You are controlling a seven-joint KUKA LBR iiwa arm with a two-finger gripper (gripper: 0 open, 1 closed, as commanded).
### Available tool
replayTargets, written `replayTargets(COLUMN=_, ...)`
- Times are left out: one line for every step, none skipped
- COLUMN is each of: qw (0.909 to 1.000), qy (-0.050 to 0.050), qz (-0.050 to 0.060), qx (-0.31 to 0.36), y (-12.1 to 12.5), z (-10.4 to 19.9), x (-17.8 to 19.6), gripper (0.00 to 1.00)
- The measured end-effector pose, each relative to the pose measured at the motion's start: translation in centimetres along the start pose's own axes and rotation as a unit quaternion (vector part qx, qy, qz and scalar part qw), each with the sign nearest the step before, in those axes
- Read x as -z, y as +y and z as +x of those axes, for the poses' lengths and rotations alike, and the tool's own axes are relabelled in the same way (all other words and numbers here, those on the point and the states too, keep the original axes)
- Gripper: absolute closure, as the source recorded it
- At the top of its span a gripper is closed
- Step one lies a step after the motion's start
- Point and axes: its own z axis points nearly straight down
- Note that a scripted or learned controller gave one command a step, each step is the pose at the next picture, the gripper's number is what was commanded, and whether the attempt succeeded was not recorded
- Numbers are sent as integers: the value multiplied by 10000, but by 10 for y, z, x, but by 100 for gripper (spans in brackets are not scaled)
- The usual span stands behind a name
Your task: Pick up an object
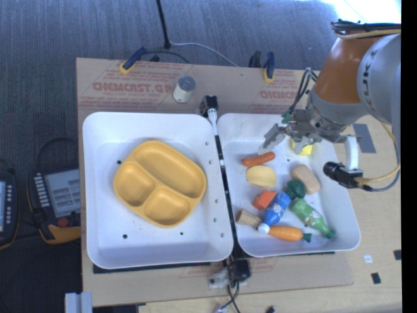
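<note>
Objects for picking lie in the right of 2 white bins, while my hand [287, 134] hangs over that bin's far side, above a small yellow piece [303, 149]. My fingers are spread apart with nothing between them.

Largest first: my grey arm [365, 64], with its orange band, reaches in from the right. It stands over a brown surface [150, 87] that carries both bins. The left bin [98, 194] holds a yellow divided plate [160, 183] with 3 compartments, set at a slant near its middle. The right bin [345, 230] holds the small things, grouped in its middle and near half. A green bottle [311, 218] lies near the right wall. A blue and white bottle [273, 212] lies just left of it, touching an orange block [264, 198]. A tan potato shape [305, 178] sits just beside a dark green piece [296, 189]. A pale yellow fruit [260, 175] lies below a carrot [258, 159], and a 2nd carrot [287, 233] lies along the near wall. A small brown piece [247, 218] rests near the left wall.
</note>
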Motion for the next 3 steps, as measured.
replayTargets(qw=10000, qy=-3, qz=-10, qx=-3, y=4, z=-3, x=-89, gripper=0)
replayTargets(qw=10000, qy=-19, qz=-41, qx=0, y=19, z=-61, x=-99, gripper=0)
replayTargets(qw=10000, qy=-43, qz=-56, qx=-2, y=20, z=-63, x=-88, gripper=100)
